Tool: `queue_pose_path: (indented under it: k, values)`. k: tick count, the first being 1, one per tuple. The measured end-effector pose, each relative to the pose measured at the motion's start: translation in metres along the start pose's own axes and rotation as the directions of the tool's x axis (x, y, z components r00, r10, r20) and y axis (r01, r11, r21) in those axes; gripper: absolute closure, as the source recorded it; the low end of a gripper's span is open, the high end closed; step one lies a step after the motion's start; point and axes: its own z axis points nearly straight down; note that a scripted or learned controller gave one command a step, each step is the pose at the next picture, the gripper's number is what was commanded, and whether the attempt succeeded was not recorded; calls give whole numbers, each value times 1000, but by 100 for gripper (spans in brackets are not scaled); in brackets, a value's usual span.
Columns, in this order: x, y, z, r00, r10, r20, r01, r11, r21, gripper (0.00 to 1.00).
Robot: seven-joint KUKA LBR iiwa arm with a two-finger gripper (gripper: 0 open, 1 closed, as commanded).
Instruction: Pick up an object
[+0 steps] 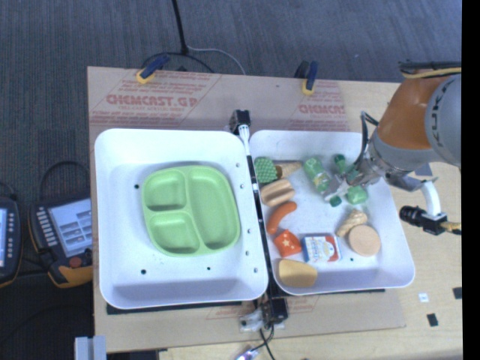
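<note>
Two white bins: left bin [112, 201] holds one green divided tray [191, 208]; right bin [390, 253] holds about ten toy foods. Cardboard-topped table [225, 96], grey carpet [90, 21]. Tool [352, 175], grip state unreadable, down in right bin; green bottle [316, 173] just left of it.

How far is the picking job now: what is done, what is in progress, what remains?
Done: the arm has reached into the right bin. In progress: the gripper sits low among the green toy pieces; no grasp is visible. Remaining: gripping and lifting an object.
</note>
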Motion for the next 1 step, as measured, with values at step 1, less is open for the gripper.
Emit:
queue_pose_path:
  k: [1]
  values:
    - [51, 62, -28, 967, 254, -1, -254, 966, 56, 100]
